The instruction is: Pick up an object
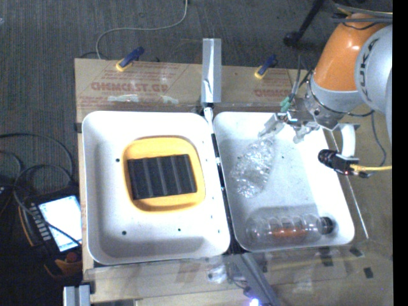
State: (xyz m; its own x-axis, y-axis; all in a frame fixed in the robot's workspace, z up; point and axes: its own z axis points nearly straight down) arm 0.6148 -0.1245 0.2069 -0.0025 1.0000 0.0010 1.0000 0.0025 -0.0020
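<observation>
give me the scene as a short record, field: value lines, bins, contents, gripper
left bin: holds a yellow tray with dark ridged insert, lying flat near the middle
right bin: holds a crumpled clear plastic piece and a clear plastic bottle
bottle: on its side along the near wall, dark cap toward the right
gripper: over the right bin's far end, just above the crumpled plastic
grasp: nothing seen between the fingers
</observation>
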